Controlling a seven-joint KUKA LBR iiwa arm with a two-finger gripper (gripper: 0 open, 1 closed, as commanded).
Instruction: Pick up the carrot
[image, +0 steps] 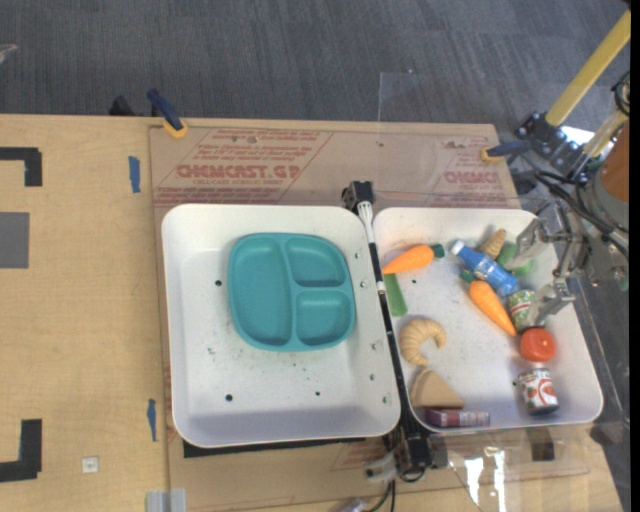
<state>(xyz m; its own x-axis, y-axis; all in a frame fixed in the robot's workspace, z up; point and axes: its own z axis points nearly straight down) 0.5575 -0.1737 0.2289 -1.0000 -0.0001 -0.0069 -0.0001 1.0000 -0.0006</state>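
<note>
Two carrots lie in the right bin (575, 330). One carrot (410, 260) with a green top rests near the bin's upper left, beside the divider. The other carrot (490, 303) lies slantwise in the middle, just below a blue bottle (487, 268). My gripper (548, 268) hangs over the bin's right side, right of the bottle and the second carrot. Its metal fingers (528, 238) stand apart, open, with nothing between them.
The right bin also holds a croissant (422, 335), a red tomato (538, 345), a small can (540, 390), a brown wedge (436, 388), a purple bar (458, 417) and a green stick (397, 295). A teal divided plate (292, 290) sits in the left bin (190, 330).
</note>
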